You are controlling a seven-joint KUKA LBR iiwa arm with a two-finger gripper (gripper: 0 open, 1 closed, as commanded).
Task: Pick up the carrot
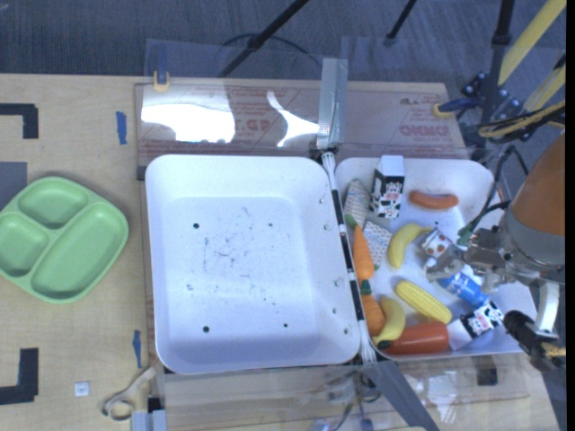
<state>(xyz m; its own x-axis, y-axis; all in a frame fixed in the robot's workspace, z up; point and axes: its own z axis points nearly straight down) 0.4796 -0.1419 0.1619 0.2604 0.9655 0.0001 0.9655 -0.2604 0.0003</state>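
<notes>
Your gripper (482, 263) hangs over the right-hand bin (476, 171), on its arm side. Can't tell from this view whether it's spread or closed, so don't assume either; nothing visibly pinched.

The carrot (362, 251) is on the far side of that bin from the tool, well apart from it and right against the wall shared w/ the other bin. Its long axis runs along that wall, i.e. roughly crosswise to the line from gripper to carrot.

Between tool and carrot you've got a banana (404, 243) and a corn cob (422, 302), both nearer the tool than the target. Another orange piece (370, 311) sits just past the carrot's near end; can't say if it's part of it.

Judgement: you need a traverse across the bin, away from the arm's base, w/ the jaws set to close across the carrot's width. The wall leaves little room on that side.
</notes>
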